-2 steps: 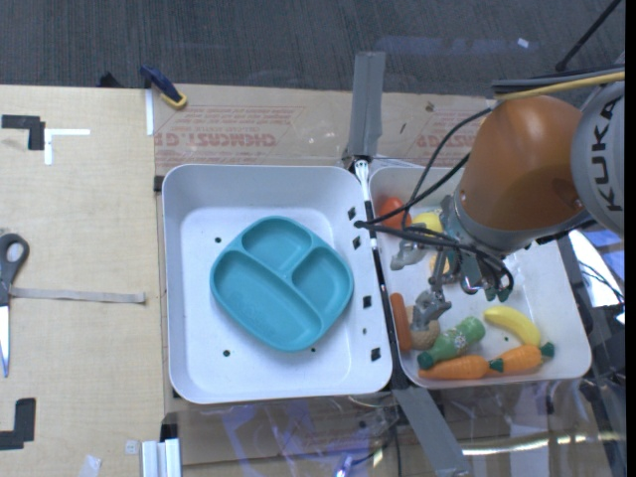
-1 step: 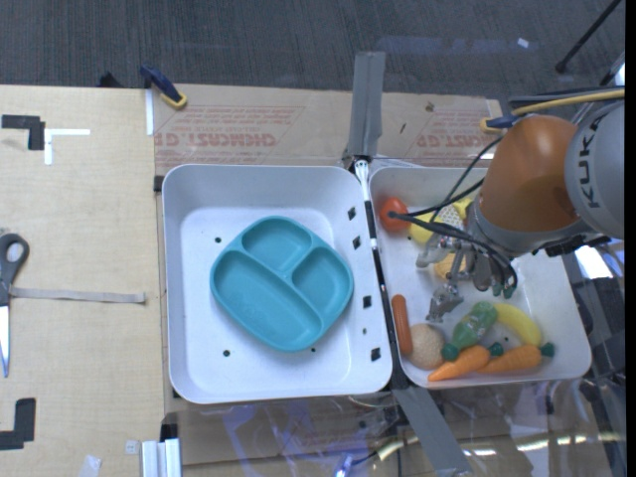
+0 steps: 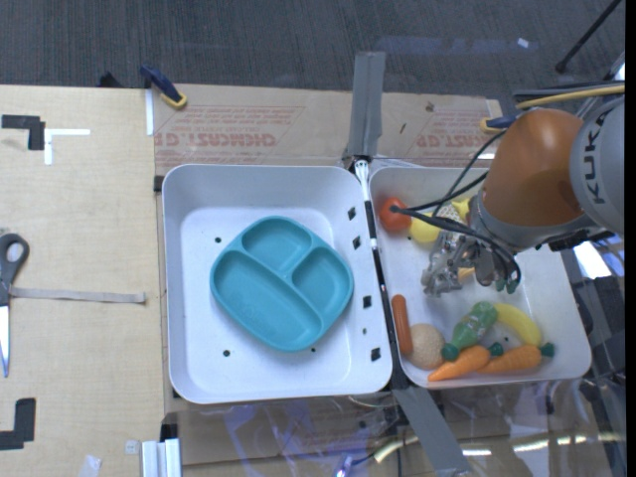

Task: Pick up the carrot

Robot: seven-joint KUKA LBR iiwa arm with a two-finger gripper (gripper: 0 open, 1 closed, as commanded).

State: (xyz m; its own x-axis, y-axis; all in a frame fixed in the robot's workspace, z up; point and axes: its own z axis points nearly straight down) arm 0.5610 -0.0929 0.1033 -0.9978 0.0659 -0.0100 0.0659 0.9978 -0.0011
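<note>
Two orange carrots lie end to end at the front of the right bin [image 3: 566, 296]. One carrot [image 3: 460, 365] points left and the other carrot [image 3: 517, 358] lies to its right, with small green tips. My gripper [image 3: 453, 266] hangs over the middle of that bin, behind the carrots and apart from them. I see nothing held in it. The orange-banded wrist [image 3: 532, 172] hides the bin's back right part.
Around the carrots are a green vegetable [image 3: 473, 324], a banana [image 3: 520, 321], a beige egg-like ball [image 3: 425, 344] and a red sausage [image 3: 400, 324]. A tomato [image 3: 396, 215] and a lemon [image 3: 425, 230] sit at the back. The left bin [image 3: 184, 266] holds a blue divided plate [image 3: 282, 283].
</note>
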